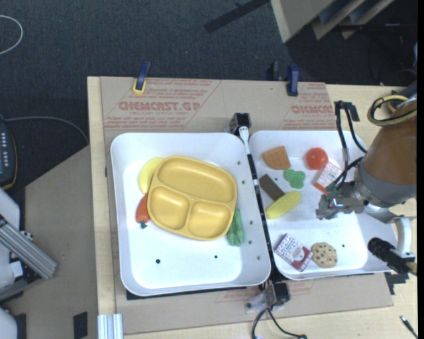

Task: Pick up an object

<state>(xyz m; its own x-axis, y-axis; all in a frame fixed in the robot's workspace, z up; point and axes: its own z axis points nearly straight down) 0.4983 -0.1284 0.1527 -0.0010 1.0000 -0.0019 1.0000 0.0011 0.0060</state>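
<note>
Right bin (344, 261): hand (326, 210) over bare floor, grip unclear; corn (283, 204), cookie (324, 254) near.

I see dark blue-grey carpet floor (99, 36) around my pale wooden bench (192, 318), with a beige cabinet corner (311, 16) above.

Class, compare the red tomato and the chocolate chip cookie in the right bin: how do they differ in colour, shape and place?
The tomato is glossy red; the cookie is tan with dark specks. The tomato looks rounded like a ball, while the cookie lies as a flat disc. The tomato sits near the bin's far edge, the cookie near its front edge, beside a small red and white packet. Both lie in the right bin, untouched by the gripper.
</note>
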